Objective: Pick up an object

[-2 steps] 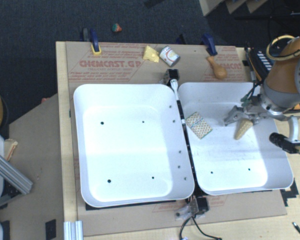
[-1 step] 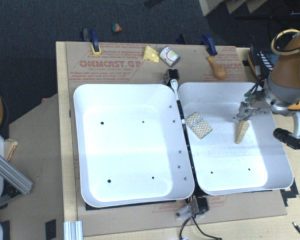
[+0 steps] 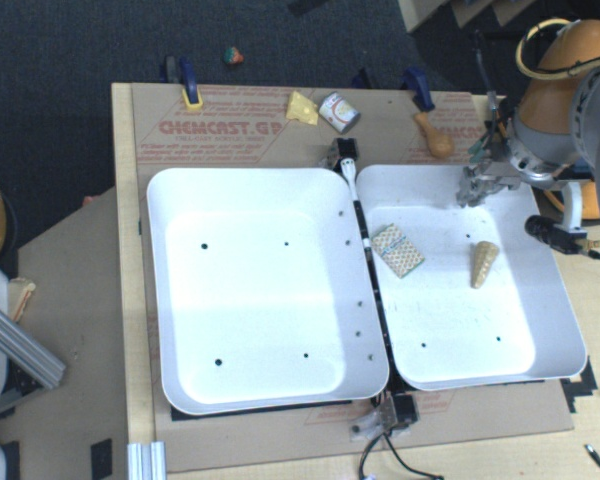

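Objects, cone [image 3: 483, 263] and patterned block [image 3: 398, 251], lie apart from the hand [image 3: 472, 190].

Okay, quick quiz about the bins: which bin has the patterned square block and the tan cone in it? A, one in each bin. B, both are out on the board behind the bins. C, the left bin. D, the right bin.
D: the patterned square block and the tan cone both lie on the floor of the right bin, apart from each other.
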Available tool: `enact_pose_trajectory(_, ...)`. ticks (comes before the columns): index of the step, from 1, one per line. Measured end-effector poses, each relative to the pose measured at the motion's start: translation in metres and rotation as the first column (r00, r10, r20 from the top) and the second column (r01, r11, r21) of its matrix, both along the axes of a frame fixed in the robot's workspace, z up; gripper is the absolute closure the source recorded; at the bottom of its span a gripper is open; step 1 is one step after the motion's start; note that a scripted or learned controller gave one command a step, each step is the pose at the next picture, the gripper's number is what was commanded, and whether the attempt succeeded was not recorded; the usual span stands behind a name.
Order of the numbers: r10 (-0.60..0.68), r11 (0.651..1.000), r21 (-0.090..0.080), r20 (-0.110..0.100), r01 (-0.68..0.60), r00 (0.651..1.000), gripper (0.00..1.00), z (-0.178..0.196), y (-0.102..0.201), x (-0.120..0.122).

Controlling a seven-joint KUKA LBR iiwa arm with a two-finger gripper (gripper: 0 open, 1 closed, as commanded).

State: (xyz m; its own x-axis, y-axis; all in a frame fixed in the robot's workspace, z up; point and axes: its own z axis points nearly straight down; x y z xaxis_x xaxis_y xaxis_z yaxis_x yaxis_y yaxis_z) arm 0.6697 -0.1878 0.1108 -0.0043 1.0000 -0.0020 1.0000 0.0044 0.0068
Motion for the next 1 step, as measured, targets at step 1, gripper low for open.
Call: enact_pose_trajectory(1, -0.006, 1.0, -0.006, 0.008, 0.006, 1.0, 1.0, 0.1175, -0.0392, -0.0011)
